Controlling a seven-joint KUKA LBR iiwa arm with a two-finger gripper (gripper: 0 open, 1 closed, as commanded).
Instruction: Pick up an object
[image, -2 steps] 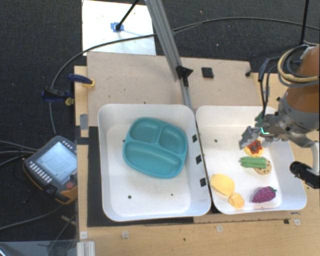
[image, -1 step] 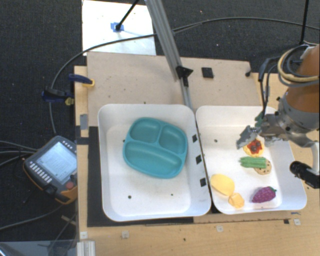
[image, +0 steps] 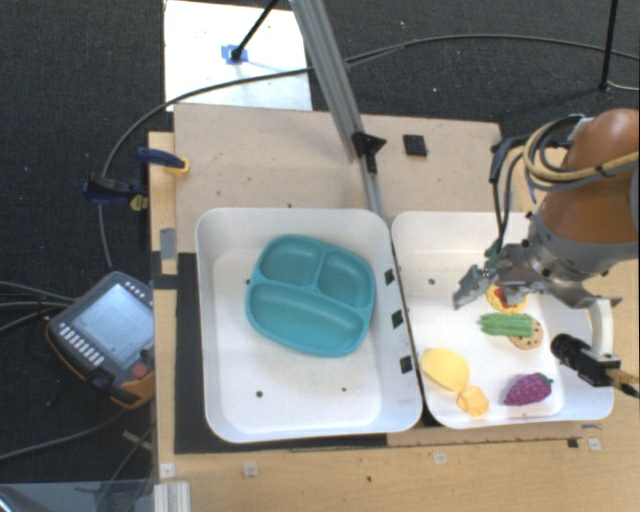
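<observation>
Hovering over the right bin (image: 410, 240), my gripper (image: 478, 285) hangs near its middle, just above a small red and yellow piece (image: 499, 298) that lies touching a green toy (image: 507, 323) on a round biscuit-coloured piece (image: 526, 338). I judge that cluster my likeliest target, since my fingers (image: 467, 290) point toward it. They stand a little apart with nothing between them, so I hold nothing yet.

Toward the bin's near edge lie a yellow lemon-shaped toy (image: 445, 368), a small orange piece (image: 473, 401) touching it, and a purple grape bunch (image: 527, 388) near the near right corner. These sit apart enough that each could be taken alone; the stacked trio by my fingers is tighter, and closing there might catch two things.

The left bin (image: 225, 400) carries a teal divided plate (image: 312, 295), lying flat near its middle.
</observation>
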